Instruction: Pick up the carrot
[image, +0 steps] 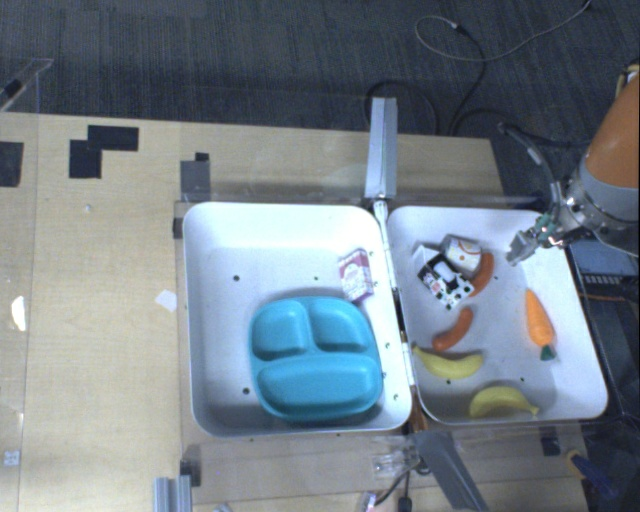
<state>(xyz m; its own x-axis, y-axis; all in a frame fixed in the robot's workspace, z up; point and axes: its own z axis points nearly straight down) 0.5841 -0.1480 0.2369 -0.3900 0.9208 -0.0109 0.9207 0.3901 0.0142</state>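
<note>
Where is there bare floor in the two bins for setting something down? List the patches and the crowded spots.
Left bin: the far half above the blue tray and the strip along its left wall are bare. Right bin: a bare patch lies between the carrot and the sausage. Crowded: the near edge with two bananas, and the far left corner around the small packet.

The arm reaches in from the right, its orange band uppermost, with the gripper angled down and left.
</note>
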